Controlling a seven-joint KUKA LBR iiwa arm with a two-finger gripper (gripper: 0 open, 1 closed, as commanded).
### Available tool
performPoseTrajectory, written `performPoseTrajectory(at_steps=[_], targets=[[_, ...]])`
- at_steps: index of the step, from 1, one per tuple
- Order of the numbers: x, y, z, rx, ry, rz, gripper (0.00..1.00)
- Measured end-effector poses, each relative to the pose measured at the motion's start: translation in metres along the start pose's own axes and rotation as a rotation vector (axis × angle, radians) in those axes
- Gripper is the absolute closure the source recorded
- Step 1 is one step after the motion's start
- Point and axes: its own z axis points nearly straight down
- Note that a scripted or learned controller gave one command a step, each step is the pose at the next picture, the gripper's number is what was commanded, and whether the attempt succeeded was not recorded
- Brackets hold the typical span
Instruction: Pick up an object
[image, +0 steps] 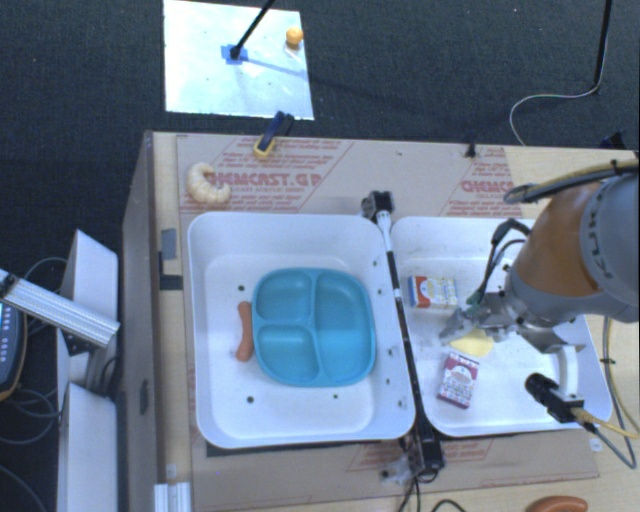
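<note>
My gripper (470, 325) hangs low over the right bin (520, 425), at its left middle, with the grey and orange arm reaching in from the right. Directly under and just in front of it lies a small yellow piece (474, 347). A red and white packet (458, 380) rests a little nearer the front edge. Behind the gripper, a small white box with orange and blue print (432, 291) lies close to the divider between the bins. I see nothing held in the gripper.
In the left bin (215, 300) there is a blue divided plate (313, 325) with an orange sausage (244, 332) beside it on the left. On the cardboard behind lie a pale curled pastry (207, 183) and a yellow-black tool (270, 135).
</note>
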Motion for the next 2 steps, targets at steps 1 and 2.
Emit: performPoseTrajectory(at_steps=[1, 2], targets=[[0.0, 0.0008, -0.0103, -0.002, 0.0, -0.002, 1.0], [0.0001, 0.0007, -0.0102, -0.002, 0.0, -0.001, 0.0]])
